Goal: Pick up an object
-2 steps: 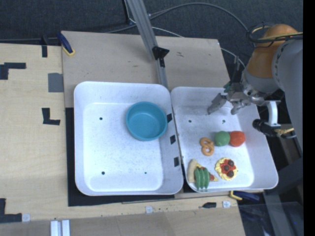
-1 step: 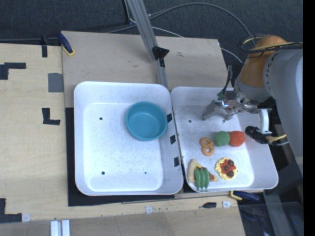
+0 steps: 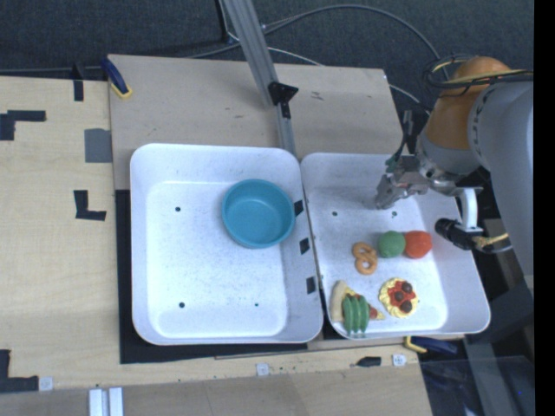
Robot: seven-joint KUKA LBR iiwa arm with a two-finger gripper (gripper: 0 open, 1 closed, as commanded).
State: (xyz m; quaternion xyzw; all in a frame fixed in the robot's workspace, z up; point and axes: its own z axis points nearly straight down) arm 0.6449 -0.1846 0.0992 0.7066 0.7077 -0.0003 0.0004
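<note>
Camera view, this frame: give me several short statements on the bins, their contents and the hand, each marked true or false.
1. The blue bowl sits in the left bin. True.
2. The pretzel lies in the left bin. False: it lies in the right bin, beside the green ball.
3. The hand hangs over the right bin's upper part, apart from the food toys. True.
4. The red ball is in the hand. False: it lies on the bin floor, next to the green ball.
5. The pizza toy is inside the blue bowl. False: it lies near the right bin's lower edge.
</note>
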